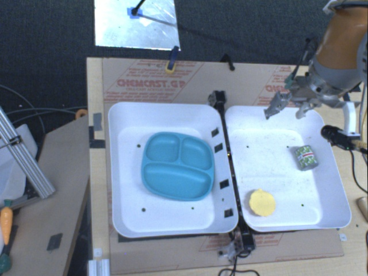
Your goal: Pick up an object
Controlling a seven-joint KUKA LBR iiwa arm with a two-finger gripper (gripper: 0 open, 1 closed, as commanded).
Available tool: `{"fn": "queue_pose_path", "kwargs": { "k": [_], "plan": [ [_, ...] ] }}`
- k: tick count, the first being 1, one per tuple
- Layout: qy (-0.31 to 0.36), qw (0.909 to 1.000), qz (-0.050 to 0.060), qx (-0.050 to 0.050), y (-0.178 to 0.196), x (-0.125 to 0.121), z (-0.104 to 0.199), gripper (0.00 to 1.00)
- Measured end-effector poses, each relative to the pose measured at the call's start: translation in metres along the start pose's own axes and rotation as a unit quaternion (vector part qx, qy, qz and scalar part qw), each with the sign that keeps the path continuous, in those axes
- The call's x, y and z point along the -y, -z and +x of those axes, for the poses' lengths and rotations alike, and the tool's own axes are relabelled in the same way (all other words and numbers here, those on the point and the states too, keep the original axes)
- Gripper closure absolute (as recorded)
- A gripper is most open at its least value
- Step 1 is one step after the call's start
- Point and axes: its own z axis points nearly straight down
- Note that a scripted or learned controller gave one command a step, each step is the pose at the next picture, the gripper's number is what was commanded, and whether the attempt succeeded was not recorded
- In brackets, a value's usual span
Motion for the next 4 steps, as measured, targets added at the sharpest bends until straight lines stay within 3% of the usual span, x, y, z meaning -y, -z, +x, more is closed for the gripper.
{"fn": "queue_pose_path", "kwargs": {
  "k": [1, 2, 3, 4],
  "plan": [
    [-0.003, 1.0, 0.006, 0.0, -0.13, 0.034, -0.038, 0.0],
    [-0.003, 1.0, 0.004, -0.001, -0.172, 0.121, -0.035, 0.0],
    [0.003, 1.0, -0.004, -0.001, -0.064, 0.122, 0.031, 0.0],
    [0.005, 0.9999, -0.01, -0.001, 0.09, 0.136, 0.085, 0.0]
  ]
}}
